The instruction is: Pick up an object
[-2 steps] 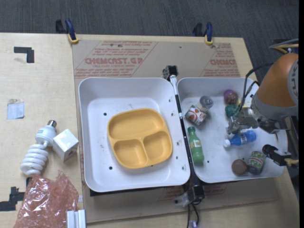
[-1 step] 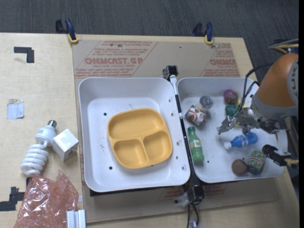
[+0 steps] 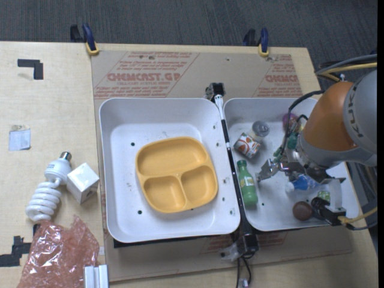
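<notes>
The right bin [image 3: 267, 218] holds several small objects: a green bottle [image 3: 246, 183] lying along its left wall, a red and white can [image 3: 248, 144], a grey round cap [image 3: 260, 128], a brown ball [image 3: 302, 210], a blue item [image 3: 302, 183] and a pink item [image 3: 290, 122]. My gripper [image 3: 271, 169] hangs low over the bin floor between the green bottle and the blue item, just right of the bottle. Nothing visible sits in its grasp. The arm's orange band [image 3: 327, 125] covers the bin's right part.
The left bin [image 3: 114, 161] holds a yellow divided tray [image 3: 177, 174]. On the bench to the left lie a spiral light bulb [image 3: 48, 191], a white cube [image 3: 83, 182] and crumpled pink plastic [image 3: 57, 257]. Clamps [image 3: 90, 41] hold the board's far edge.
</notes>
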Robot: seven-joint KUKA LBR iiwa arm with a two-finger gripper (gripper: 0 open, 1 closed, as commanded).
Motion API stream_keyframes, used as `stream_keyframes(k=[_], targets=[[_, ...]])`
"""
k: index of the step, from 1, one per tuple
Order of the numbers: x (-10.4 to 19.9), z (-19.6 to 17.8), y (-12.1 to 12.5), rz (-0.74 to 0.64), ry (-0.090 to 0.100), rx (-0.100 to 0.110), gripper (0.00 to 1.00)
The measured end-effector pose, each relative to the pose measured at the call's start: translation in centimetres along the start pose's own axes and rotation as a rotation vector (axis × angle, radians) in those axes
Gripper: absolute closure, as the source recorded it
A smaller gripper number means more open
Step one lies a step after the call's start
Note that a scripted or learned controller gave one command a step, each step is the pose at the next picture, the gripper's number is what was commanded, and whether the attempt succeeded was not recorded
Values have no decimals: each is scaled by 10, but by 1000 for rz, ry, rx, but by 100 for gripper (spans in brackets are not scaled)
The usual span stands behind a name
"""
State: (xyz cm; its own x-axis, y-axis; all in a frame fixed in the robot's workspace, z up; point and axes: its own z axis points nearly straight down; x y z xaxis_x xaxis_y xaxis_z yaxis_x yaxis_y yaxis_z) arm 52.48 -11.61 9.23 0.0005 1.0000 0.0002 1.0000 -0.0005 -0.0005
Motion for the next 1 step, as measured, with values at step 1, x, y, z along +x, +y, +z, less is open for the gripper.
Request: stream_keyframes(k=[1], targets=[[-1,-10,1,1,-1,-3,100]])
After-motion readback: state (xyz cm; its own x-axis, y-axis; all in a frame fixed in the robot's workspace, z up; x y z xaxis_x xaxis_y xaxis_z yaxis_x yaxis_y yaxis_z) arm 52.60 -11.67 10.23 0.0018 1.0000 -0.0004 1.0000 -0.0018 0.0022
